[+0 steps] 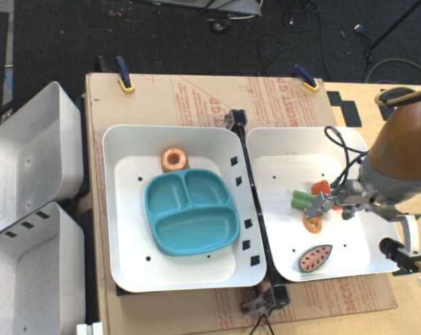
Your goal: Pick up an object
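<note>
In the right bin (280, 160), my gripper (323, 205) hangs low over a small cluster of toy food. A green piece (301, 199) lies just left of it, a red-orange piece (321, 186) just behind it, and an orange ring (312, 224) pokes out right under it. A watermelon slice (315, 257) lies apart, nearer the front edge of the bin. Whether anything is held cannot be made out. The arm's orange band (405, 142) and grey wrist come in from the right.
The left bin (119, 208) holds a teal divided plate (192, 211) and a small donut (174, 159) behind it. A black divider (252, 208) runs between the bins. Two spare white bins (28, 159) stand off the bench at left.
</note>
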Robot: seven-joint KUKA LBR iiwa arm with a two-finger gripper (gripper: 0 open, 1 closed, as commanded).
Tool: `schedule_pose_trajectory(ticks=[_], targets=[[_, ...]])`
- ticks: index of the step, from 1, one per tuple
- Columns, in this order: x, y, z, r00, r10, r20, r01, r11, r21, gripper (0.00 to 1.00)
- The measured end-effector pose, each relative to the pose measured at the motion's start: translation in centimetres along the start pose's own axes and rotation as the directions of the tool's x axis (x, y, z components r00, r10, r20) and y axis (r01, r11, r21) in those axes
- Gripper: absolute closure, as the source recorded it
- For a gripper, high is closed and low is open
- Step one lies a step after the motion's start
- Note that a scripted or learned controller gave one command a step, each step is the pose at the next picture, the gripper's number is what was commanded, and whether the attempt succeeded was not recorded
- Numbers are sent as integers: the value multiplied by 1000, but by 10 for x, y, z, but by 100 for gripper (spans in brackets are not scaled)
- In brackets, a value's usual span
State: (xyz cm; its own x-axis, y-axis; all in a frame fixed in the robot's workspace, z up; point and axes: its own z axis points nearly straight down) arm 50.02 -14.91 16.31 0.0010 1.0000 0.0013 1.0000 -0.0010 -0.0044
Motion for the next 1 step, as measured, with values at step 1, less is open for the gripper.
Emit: schedule_pose_trajectory(ticks=[1], targets=[[4,-2,64,1000,1,-1,-1,1000,2,0]])
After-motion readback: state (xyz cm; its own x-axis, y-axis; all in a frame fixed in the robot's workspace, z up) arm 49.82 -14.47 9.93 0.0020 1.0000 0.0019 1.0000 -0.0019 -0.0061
